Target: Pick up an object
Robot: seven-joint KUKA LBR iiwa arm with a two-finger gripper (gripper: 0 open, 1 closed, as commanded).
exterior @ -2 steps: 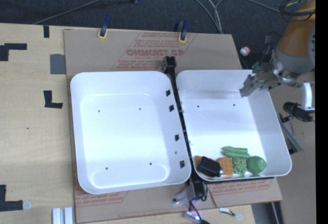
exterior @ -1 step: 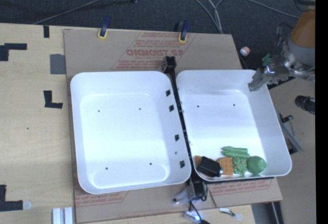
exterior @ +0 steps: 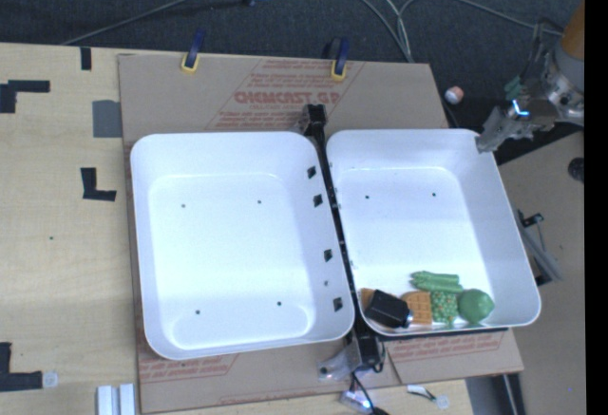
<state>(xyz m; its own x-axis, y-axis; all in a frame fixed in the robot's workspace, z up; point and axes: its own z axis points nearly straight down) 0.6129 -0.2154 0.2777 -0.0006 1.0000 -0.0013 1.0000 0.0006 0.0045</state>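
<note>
Whether the jaws are released or clenched cannot be told; the gripper (exterior: 494, 133) is small and blurred at the right bin's far right corner. From the left: the left bin (exterior: 152, 214) lies beside the right bin (exterior: 494, 204), black clips along their shared edge. In the right bin's near corner sits a cluster: a black object (exterior: 388, 310), an orange piece (exterior: 416, 307), a green bumpy piece (exterior: 443, 306), a green pod (exterior: 435, 281) behind them, and a green ball (exterior: 476, 305) at the right. The gripper is well apart from them.
</note>
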